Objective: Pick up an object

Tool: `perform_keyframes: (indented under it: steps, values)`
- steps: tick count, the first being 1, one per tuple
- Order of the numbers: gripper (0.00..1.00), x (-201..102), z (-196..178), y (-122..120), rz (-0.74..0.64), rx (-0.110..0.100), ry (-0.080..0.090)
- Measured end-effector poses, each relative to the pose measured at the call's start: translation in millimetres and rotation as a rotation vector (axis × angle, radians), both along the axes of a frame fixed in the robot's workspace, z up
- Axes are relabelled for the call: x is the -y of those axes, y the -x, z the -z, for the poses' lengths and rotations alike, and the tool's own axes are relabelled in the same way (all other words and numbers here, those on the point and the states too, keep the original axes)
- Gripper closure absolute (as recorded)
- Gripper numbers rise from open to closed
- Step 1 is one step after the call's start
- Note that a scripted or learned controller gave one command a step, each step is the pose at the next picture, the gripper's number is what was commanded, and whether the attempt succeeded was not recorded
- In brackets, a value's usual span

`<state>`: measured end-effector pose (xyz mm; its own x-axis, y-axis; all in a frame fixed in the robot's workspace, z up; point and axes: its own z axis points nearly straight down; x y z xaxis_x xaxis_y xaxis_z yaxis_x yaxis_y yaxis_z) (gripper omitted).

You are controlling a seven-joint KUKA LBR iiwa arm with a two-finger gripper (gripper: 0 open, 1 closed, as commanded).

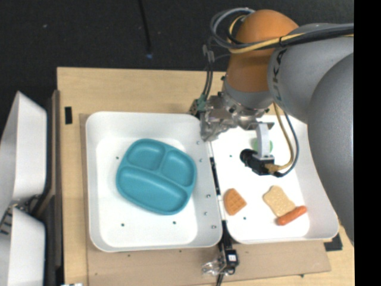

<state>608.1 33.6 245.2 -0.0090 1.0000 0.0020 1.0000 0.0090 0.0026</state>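
Jaws: hidden under the wrist hardware, so I cannot tell whether they are spread or pressed together. The gripper [209, 124] sits at upper centre of the frame, over the top end of the ridge where the two bins meet, above no loose item.

Likely pick targets lie flat on the floor of the right bin [256, 228], lower right of the frame: a waffle piece [234, 202] near the dividing ridge, a toast slice [278, 200] beside it, and a sausage [291, 215] touching the toast's lower edge. All are well below the gripper, so the pick looks not yet begun.

The left bin [107, 219] holds a teal divided plate [156, 176], lying flat and tilted slightly in the frame. It looks broad and low, probably awkward for a two-finger pinch.

Obstructions: the raised bin walls at the ridge sit close to the waffle piece, and toast and sausage crowd each other. The tan surface [71, 88] shows beyond the bins.
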Motion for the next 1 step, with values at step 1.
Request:
perform_keyframes:
  steps: [1]
  values:
    - [1.0, -43.2, -4.6, -12.5, 0.001, 0.0, 0.0]
